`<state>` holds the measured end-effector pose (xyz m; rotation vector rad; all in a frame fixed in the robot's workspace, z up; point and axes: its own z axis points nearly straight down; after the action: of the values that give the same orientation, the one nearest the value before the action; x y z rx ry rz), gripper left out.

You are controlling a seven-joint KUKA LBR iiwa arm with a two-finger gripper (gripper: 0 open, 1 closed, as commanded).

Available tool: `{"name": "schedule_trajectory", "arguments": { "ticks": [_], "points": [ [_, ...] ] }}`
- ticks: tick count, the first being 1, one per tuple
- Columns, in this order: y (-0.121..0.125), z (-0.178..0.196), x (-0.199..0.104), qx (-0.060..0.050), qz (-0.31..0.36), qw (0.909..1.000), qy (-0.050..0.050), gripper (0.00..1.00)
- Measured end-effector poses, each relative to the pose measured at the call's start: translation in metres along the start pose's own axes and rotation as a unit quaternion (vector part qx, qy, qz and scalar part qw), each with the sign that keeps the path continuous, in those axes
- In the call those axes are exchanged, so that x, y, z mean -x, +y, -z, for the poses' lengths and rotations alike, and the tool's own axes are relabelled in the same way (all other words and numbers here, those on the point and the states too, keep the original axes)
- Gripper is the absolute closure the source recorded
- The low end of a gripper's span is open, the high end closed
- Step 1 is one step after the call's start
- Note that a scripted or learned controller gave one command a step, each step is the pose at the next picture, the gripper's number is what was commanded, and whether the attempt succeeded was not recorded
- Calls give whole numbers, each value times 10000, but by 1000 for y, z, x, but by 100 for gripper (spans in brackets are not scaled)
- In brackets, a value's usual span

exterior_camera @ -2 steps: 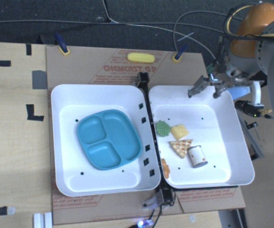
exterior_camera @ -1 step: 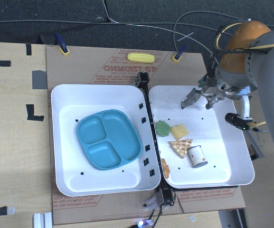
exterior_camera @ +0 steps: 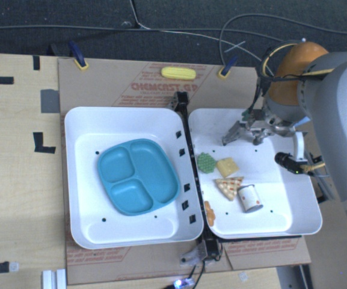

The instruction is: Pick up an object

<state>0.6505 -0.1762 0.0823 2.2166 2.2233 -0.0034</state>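
The right bin point(exterior_camera: 281, 221) holds a green round piece point(exterior_camera: 206, 162), a pale yellow block point(exterior_camera: 227, 167), an orange-and-cream wedge point(exterior_camera: 229, 188), a small grey can point(exterior_camera: 249, 198) lying on its side, and a thin orange piece point(exterior_camera: 209, 212) by the left wall. My gripper point(exterior_camera: 241, 141) hovers over the bin's upper middle, above and to the right of the yellow block. It is open, with its two fingers spread and nothing between them.
A blue divided plate point(exterior_camera: 138, 176) lies in the left bin point(exterior_camera: 83, 221). A yellow object point(exterior_camera: 178, 73) rests on the cardboard behind the bins. A black divider point(exterior_camera: 188, 155) runs between the bins. Cables hang behind the arm.
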Motion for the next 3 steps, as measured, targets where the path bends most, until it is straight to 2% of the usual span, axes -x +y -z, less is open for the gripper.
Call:
{"name": "schedule_trajectory", "arguments": {
  "ticks": [1, 2, 3],
  "points": [
    [2, 15, 0, 18, 5, 10000, -4, 100],
    [11, 66, 6, 22, -5, 10000, 9, 100],
    [9, 109, 9, 14, -9, 10000, 10, 100]
  ]
}}
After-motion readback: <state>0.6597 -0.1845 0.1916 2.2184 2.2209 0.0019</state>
